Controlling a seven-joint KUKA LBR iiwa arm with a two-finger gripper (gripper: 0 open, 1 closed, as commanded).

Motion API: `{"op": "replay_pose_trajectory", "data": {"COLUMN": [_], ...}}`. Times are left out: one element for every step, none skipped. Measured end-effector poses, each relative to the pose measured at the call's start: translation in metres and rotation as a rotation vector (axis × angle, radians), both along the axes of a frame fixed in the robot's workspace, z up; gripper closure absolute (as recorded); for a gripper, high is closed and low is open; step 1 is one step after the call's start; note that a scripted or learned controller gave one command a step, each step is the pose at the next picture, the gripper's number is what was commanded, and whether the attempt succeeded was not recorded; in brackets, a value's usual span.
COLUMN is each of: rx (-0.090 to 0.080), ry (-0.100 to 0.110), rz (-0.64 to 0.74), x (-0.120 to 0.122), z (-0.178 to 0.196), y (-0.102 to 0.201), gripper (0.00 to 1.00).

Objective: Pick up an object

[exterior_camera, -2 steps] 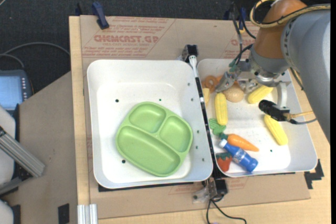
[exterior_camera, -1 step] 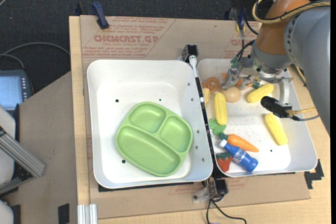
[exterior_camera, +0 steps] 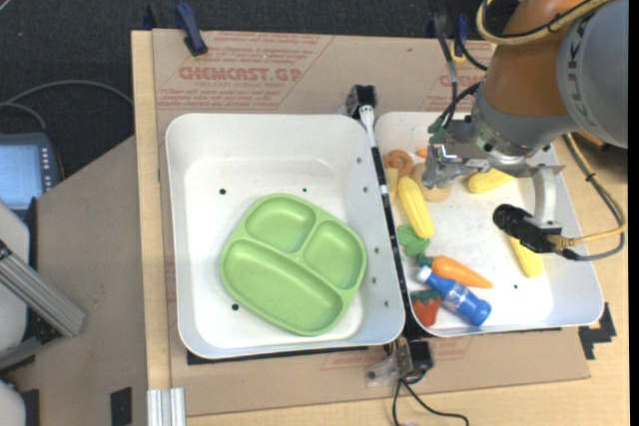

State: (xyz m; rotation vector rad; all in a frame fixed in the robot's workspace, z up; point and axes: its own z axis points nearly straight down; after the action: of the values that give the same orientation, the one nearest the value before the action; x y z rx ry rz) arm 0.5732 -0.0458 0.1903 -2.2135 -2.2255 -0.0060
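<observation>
Lying nearest in the right bin (exterior_camera: pixel 589 299) are a blue bottle (exterior_camera: pixel 461 299) and a carrot (exterior_camera: pixel 461 269); farther back, the corn cob (exterior_camera: pixel 414 206) lies just left of the hand (exterior_camera: pixel 442 167), whose grip I cannot tell. Left bin (exterior_camera: pixel 190 214) holds a green tray (exterior_camera: pixel 293 262).

Corn (exterior_camera: pixel 414 206), carrot (exterior_camera: pixel 460 269), blue bottle (exterior_camera: pixel 460 299) and bananas (exterior_camera: pixel 526 252) lie loose in the frame's lower right.

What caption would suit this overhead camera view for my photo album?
Robot arm's tool hovers over a white bin of toy food, beside a green divided plate in the neighbouring bin.
</observation>
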Motion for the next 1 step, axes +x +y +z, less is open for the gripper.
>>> {"op": "replay_pose_trajectory", "data": {"rx": [-0.004], "ry": [0.003], "rz": [-0.005], "x": [0.0014], "z": [-0.0056], "y": [-0.0043], "gripper": [0.0]}}
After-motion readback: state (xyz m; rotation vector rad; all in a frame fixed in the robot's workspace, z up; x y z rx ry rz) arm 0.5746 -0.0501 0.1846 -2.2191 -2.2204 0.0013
